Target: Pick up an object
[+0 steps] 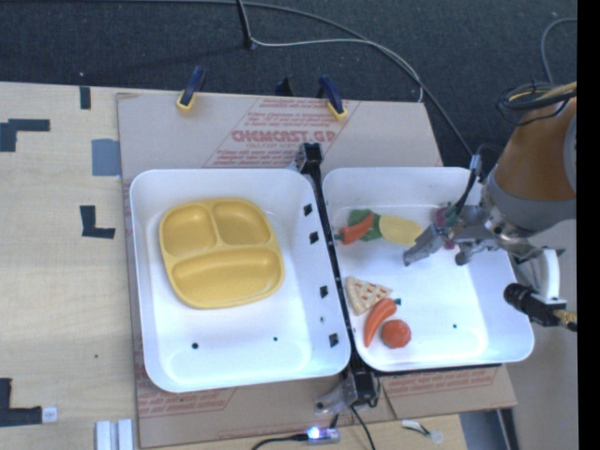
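The right bin (487, 345) holds several toy foods. A yellow lemon-shaped piece (400, 228) lies beside a green and orange vegetable (358, 226) near the bin's back. Toward the front lie a pizza slice (366, 293), an orange carrot (378, 319) and a red tomato (397, 334). My gripper (439, 247) hangs over the right bin's middle right, just right of the lemon piece, with its dark fingers spread apart and nothing between them.
The left bin (150, 345) carries a yellow divided plate (221, 251). A black clip strip (323, 251) runs along the seam between the bins. Blue and yellow clamps (190, 90) hold the cardboard at the back. A cable (328, 26) crosses the dark floor behind.
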Robot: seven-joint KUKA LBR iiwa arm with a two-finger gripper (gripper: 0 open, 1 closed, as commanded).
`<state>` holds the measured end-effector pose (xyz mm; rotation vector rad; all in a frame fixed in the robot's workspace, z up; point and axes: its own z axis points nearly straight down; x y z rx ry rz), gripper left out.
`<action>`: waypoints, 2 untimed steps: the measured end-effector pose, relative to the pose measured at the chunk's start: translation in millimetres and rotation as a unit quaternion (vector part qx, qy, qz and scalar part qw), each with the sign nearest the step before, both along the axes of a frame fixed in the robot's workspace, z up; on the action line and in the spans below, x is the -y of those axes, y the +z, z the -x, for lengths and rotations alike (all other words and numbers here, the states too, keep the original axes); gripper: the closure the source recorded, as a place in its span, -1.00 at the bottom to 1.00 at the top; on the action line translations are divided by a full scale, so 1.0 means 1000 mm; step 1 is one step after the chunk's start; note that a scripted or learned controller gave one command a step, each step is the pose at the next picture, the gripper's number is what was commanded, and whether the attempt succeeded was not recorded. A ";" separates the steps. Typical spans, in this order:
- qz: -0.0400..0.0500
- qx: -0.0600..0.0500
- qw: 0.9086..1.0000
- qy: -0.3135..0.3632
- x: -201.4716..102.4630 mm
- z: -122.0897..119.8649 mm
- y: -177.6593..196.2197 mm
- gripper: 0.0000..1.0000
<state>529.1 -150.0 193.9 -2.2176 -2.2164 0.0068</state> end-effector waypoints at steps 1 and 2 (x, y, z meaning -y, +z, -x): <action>0.001 0.004 1.000 0.001 0.000 -0.002 0.003 -1.00; 0.000 0.001 1.000 0.001 -0.004 -0.007 -0.057 -1.00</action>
